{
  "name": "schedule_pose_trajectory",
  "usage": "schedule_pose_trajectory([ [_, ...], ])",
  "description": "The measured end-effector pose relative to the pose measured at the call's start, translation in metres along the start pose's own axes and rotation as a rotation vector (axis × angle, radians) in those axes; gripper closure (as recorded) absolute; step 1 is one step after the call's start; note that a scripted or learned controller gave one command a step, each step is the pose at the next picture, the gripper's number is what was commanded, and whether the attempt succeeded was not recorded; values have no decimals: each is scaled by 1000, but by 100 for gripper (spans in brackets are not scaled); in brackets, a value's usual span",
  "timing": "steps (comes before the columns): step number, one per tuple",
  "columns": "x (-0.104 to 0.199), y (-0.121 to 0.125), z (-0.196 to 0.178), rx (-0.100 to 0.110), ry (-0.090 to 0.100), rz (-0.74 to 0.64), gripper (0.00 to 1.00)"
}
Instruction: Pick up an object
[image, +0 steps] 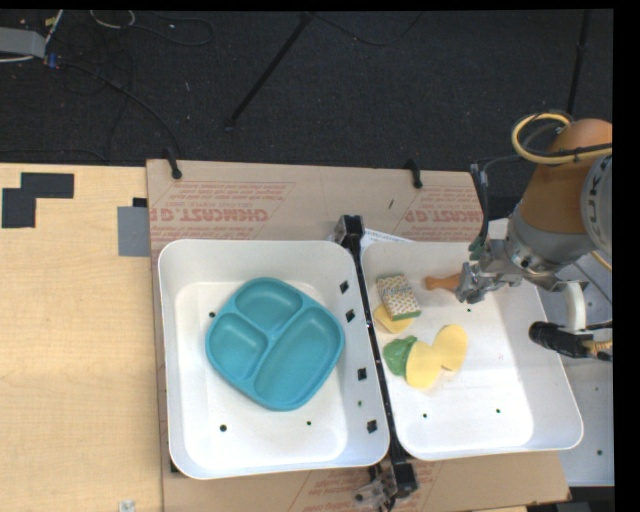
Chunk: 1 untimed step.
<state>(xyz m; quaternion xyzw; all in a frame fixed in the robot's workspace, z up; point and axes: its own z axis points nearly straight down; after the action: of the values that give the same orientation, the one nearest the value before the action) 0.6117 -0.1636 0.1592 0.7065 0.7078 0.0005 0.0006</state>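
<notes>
- Two white bins on the worktop (80, 330): left bin (190, 270) and right bin (540, 400), side by side; the arm (560, 200) reaches over the right one.
- Jaws (470, 285): low over the upper part of the right bin; whether they are parted or closed cannot be told at this size, and nothing can be made out between them.
- Orange-brown piece (438, 283): nearest candidate, just beside the jaws toward the divider; small, long axis roughly in line with the approach from the right. Touching or apart cannot be told.
- Patterned block (398, 294): further from the jaws the same way, slightly below; speckled wrapper, no legible label.
- Yellow pieces (438, 357): below the jaws and toward the divider, clustered with a green piece (398, 352); another yellow bit (392, 319) lies under the block.
- Teal divided plate (275, 343): well away from the jaws, in the left bin.
- Writing: red print on the cardboard (250, 205) behind the bins, upside down and repeated; letters not surely readable.
- Judgement: the coming move turns on a short shift toward the divider, then a descent onto the orange-brown piece.
</notes>
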Motion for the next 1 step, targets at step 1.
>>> schedule_pose_trajectory([
  [1,-1,1,-46,0,0,0,100],
])
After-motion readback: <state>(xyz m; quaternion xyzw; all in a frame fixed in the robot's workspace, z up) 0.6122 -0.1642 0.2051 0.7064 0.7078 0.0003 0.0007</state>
